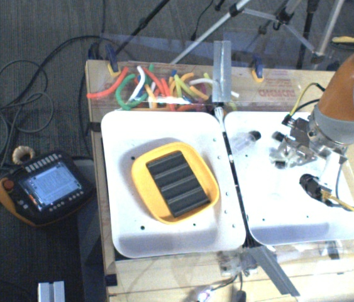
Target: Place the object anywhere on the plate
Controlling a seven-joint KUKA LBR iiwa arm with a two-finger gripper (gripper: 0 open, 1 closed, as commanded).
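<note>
A yellow plate [144,173] sits in the middle of the left bin [119,231]. A black ribbed block [177,184] lies flat on it, covering most of its centre. My gripper [283,151] hangs over the right bin [302,228], in its upper right part, well away from the plate. A small clear object with a dark tip [247,139] lies on the right bin's floor, just left of the gripper.
The grey arm with its orange band [343,93] reaches in from the right. A black cable connector [312,186] hangs below the wrist. Coloured cables [158,88] lie behind the bins. A raised divider [230,168] separates the two bins.
</note>
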